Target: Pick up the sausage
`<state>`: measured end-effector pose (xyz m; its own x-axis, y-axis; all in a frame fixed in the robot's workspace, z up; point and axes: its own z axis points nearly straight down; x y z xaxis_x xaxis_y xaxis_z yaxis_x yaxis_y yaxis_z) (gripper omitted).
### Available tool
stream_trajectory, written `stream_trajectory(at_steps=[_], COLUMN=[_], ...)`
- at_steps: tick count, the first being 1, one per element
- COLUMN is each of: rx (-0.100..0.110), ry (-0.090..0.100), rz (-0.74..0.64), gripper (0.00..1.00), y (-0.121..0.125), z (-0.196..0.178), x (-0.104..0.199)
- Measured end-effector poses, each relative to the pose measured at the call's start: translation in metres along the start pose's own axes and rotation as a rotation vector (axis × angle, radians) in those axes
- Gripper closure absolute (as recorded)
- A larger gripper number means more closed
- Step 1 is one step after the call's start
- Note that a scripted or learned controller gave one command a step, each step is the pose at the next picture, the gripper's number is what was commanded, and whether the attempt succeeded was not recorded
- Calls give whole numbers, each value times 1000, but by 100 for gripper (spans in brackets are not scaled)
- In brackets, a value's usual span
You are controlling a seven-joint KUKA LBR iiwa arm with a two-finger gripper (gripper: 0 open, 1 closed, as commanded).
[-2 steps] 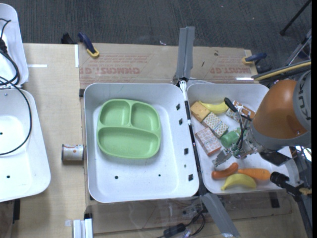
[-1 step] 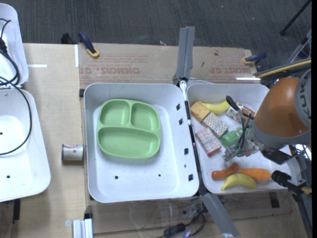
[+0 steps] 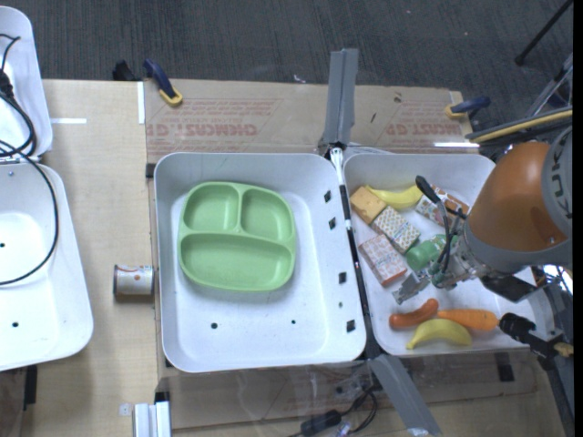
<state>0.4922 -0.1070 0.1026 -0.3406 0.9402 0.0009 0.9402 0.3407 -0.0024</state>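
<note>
Big grey arm (image 3: 519,212) hangs over the right bin (image 3: 474,344), gripper (image 3: 414,288) just above the sausage (image 3: 414,315), can't tell its state. Sausage lies between a carrot (image 3: 469,318) and a banana (image 3: 439,334), touching neither finger.

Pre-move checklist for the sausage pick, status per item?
1. Sausage located: ok, lying in the right bin near its front, just left of the carrot.
2. End effector over target: ok, roughly, just above the sausage in the camera view.
3. Sausage already held: not ok, it lies on the bin floor.
4. Clutter near target: not ok, a banana sits right in front and the carrot beside it.
5. Height above the bin floor: cannot tell from this slanted view.
6. Left bin: ok, holds the green plate, away from the pick.
</note>
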Motion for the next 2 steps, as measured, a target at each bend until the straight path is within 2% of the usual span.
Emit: stream_trajectory(at_steps=[1,2], rx=[-1,-2], ry=[0,-1], rz=[-57,-52], gripper=[0,100], y=[-11,-11], z=[11,2], x=[12,11])
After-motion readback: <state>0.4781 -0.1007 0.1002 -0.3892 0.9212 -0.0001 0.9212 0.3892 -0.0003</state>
